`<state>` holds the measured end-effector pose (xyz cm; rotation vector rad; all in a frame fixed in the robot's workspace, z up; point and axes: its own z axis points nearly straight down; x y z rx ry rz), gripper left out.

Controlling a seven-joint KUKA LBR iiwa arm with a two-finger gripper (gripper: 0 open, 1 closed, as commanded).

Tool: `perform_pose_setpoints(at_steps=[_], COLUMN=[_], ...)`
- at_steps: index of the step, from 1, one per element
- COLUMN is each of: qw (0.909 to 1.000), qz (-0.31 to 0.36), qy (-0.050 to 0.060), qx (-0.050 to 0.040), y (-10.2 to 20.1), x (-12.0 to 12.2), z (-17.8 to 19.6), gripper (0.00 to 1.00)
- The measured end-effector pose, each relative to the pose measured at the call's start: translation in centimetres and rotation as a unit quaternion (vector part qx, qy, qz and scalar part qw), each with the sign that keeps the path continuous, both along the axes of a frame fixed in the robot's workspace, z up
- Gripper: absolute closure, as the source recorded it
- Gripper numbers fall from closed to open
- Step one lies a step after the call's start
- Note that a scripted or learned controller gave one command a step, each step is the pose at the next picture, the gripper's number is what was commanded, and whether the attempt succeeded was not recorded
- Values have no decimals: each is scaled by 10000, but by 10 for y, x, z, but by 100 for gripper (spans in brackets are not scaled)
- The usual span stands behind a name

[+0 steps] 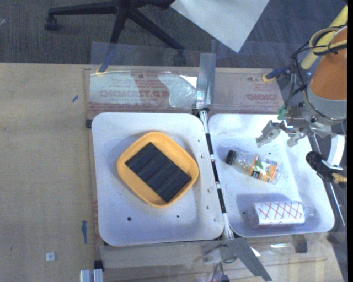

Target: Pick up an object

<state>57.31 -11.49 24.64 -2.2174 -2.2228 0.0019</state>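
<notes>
In the right bin [237, 212] a small clear bottle [252, 164] with a black cap and an orange label lies on its side. Near that bin's front lies a white packet [278, 212] with a red criss-cross pattern. My gripper [280, 134] hangs over the bin's back right part, above and to the right of the bottle. Its fingers stand apart with nothing between them. The left bin [110, 215] holds a yellow square dish [158, 167] with a black ridged block inside it.
A clear plastic wall [149, 91] and a metal post [205, 80] stand behind the bins. Cables and the arm's orange band [331, 71] crowd the right side. An office chair base [110, 16] stands on the floor beyond the bench.
</notes>
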Motion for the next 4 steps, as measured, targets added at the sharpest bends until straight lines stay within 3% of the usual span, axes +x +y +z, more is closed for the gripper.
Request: perform_pose_setpoints(at_steps=[1,2,3,4], qw=[9988,9974,9997,9996], qz=[480,725,-256,271], qy=[-5,-48,-15,-36], qx=[2,-20,-6,-3], y=[-5,2,44,14], x=[8,11,7,14], z=[-120,-153,-62,-146], gripper=[0,0,0,0])
